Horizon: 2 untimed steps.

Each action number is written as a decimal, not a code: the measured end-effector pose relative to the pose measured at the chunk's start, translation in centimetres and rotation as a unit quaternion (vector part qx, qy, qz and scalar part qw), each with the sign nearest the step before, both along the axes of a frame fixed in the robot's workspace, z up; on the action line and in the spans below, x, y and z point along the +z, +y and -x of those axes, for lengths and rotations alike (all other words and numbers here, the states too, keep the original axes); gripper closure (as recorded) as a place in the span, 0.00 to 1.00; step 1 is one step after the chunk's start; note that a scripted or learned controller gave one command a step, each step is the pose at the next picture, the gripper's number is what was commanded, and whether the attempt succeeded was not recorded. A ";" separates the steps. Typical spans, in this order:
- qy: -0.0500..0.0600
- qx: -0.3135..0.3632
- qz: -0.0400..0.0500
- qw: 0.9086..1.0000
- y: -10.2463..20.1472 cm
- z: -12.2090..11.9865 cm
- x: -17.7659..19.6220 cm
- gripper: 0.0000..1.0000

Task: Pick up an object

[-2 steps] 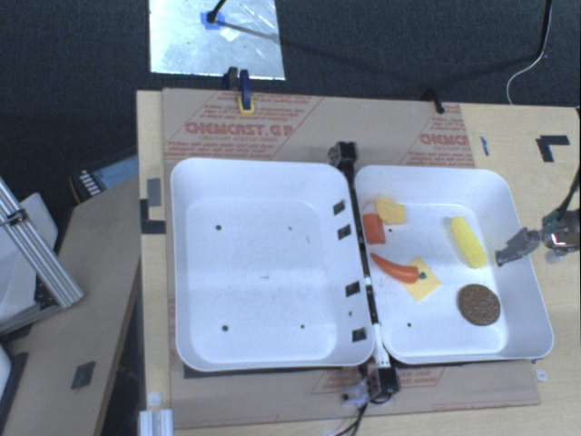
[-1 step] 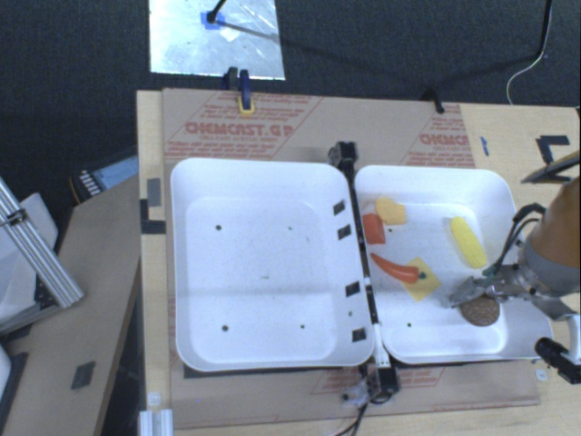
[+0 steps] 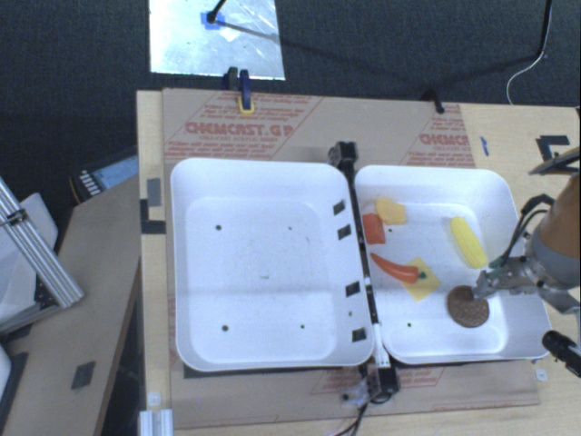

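The right bin (image 3: 436, 178) holds several small items. A yellow corn cob (image 3: 468, 242) lies near its right side. A red chili pepper (image 3: 396, 267) rests on a yellow cheese slice (image 3: 423, 282) in the middle. An orange-red piece (image 3: 373, 228) and a pale yellow block (image 3: 391, 211) lie near the left wall. A round brown cookie (image 3: 467, 308) sits toward the front right. My gripper (image 3: 490, 282) reaches in from the right and hangs just above the cookie's upper right edge.
The left bin (image 3: 195, 184) stands beside the right one, with a black divider strip (image 3: 357, 243) between them. A foil sheet (image 3: 216, 24) lies at the back. A metal rail (image 3: 32, 248) stands at the left edge.
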<state>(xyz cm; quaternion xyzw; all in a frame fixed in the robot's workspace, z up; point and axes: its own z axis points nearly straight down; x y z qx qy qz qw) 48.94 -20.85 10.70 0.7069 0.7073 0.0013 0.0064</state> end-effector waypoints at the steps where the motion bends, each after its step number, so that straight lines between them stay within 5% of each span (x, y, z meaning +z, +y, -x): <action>1: 0.000 0.000 0.000 1.000 0.0 0.0 -0.1 0.00; 2: -0.003 0.003 0.000 1.000 0.1 0.0 13.7 0.00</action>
